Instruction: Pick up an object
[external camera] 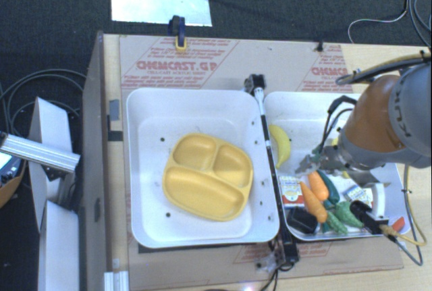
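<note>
Seen from above at a slant, two shallow white bins sit side by side on a tabletop (202, 60) covered with printed brown board. The left bin (145, 148) holds a yellow divided plate (208, 175), lying flat near its middle. The right bin (297, 111) holds a jumble of small toy foods: a yellow banana (280, 144) against the left wall, an orange carrot (312, 200) lying lengthwise, a second short orange piece (318, 186) just beside it, a green bumpy piece (344, 214), a small flat packet (290, 190) and a black block (303, 221). The grey arm with its orange band (374, 121) reaches in from the right, and its pincer (317, 160) hangs low over the pile, just above the carrots; whether it is apart or together cannot be told, and nothing is seen held in it. The carrot looks the likeliest thing to take: probably light, stiff plastic, smooth and a little slippery, best gripped across its thicker middle. The bin floor is smooth, so pieces may slide. Room is tight, with neighbours touching and the bin wall close by.
</note>
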`<state>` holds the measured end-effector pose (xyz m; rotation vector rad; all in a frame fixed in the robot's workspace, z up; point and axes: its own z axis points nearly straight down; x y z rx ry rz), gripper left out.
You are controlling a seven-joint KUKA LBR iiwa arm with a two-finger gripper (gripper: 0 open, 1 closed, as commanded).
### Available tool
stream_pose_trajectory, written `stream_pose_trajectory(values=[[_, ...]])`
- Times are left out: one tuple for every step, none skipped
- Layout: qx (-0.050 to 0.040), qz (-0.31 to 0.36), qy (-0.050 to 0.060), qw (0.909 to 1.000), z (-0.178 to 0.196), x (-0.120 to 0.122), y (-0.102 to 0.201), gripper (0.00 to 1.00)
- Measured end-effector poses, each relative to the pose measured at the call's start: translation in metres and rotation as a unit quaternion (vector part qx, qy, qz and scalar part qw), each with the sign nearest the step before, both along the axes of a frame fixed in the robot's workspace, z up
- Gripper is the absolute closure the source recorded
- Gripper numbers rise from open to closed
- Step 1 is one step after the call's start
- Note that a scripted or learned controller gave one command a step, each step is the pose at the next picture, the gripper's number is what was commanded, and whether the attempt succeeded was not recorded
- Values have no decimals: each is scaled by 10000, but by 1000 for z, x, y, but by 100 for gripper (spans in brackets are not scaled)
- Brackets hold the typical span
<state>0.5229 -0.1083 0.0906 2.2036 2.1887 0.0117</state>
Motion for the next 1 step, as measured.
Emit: stream_pose_trajectory(values=[[94, 31, 141, 9999, -6, -25, -2, 0]])
